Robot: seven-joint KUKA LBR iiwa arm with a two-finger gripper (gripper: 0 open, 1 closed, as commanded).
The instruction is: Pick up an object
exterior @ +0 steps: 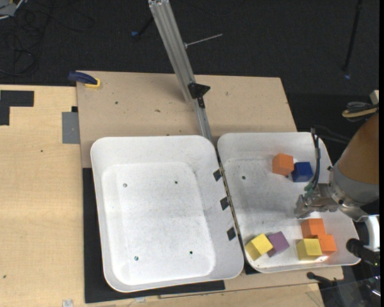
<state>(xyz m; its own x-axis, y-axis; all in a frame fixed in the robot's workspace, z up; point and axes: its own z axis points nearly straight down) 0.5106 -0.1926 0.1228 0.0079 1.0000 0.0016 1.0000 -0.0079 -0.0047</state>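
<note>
A grey robot arm [361, 165] reaches from the right into the right bin [256, 149]. Its gripper [313, 203] hangs low over the bin floor, just above an orange block [315, 226]; whether the jaws are released or clenched cannot be told. Yellow, purple, blue and orange blocks lie scattered nearby.

Sits low in the right bin [269, 146]: the claw [312, 204]. Behind it, two blocks [292, 167] touching. In front, five blocks [294, 242].
</note>
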